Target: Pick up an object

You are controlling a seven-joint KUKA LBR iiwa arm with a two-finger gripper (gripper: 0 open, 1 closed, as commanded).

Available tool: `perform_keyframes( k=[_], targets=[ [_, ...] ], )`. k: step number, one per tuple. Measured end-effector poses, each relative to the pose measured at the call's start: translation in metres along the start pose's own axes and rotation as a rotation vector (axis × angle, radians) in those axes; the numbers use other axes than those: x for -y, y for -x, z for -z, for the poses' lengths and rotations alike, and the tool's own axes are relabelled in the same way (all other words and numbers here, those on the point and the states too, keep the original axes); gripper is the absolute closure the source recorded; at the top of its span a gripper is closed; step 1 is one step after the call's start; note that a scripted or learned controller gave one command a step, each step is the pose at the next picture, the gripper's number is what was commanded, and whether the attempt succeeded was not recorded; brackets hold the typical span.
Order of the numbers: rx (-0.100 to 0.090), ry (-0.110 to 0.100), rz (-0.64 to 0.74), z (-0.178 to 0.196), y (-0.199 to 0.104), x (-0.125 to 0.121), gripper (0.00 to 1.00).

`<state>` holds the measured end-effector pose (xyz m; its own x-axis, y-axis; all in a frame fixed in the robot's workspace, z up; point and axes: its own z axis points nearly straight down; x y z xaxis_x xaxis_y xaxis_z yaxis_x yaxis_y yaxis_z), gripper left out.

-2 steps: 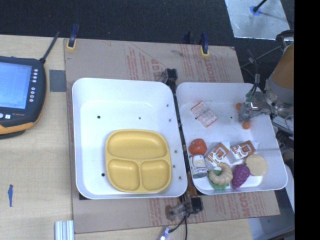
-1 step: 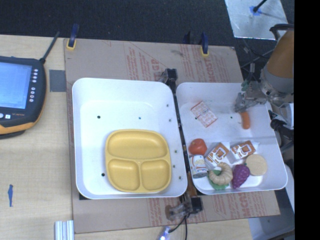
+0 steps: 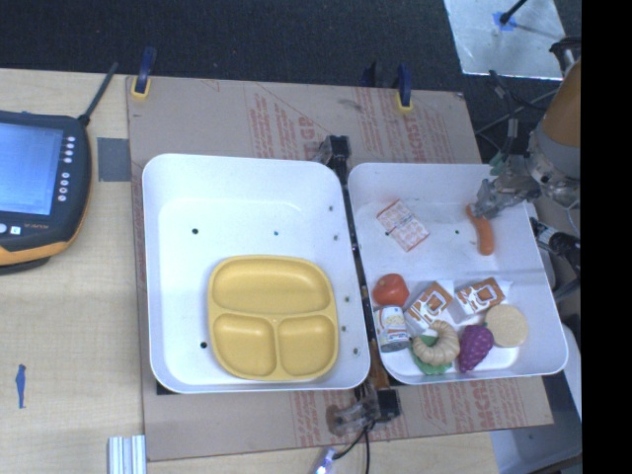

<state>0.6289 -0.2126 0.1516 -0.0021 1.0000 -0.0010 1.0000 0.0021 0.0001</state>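
My gripper (image 3: 491,199) hangs over the far right part of the right bin (image 3: 444,188), its tip right at the upper end of an orange sausage (image 3: 484,237) that lies on the bin floor. Whether it touches the sausage is unclear. Nearer the front of that bin lie a red tomato (image 3: 391,288), a small can (image 3: 392,326), two snack packets (image 3: 432,304) (image 3: 480,294), a round biscuit (image 3: 508,325), purple grapes (image 3: 475,345) and a tan pretzel on something green (image 3: 435,348). A pink-patterned packet (image 3: 403,223) lies further back.
The left bin (image 3: 197,196) holds a yellow divided plate (image 3: 274,317). A handheld control pad (image 3: 35,188) rests on the bench at far left. Blue clamps (image 3: 143,72) (image 3: 403,85) pin the cardboard sheet at the back edge.
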Motion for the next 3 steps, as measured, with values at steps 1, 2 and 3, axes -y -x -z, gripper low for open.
perform_keyframes(
  k=[1, 2, 3],
  targets=[
    [0.0, 0.0, 0.002, -0.009, 0.0, -0.009, 1.0],
    [0.0, -0.005, 0.003, -0.027, -0.001, 0.041, 1.0],
    [0.0, -0.002, 0.001, -0.006, 0.0, 0.046, 1.0]
  ],
)
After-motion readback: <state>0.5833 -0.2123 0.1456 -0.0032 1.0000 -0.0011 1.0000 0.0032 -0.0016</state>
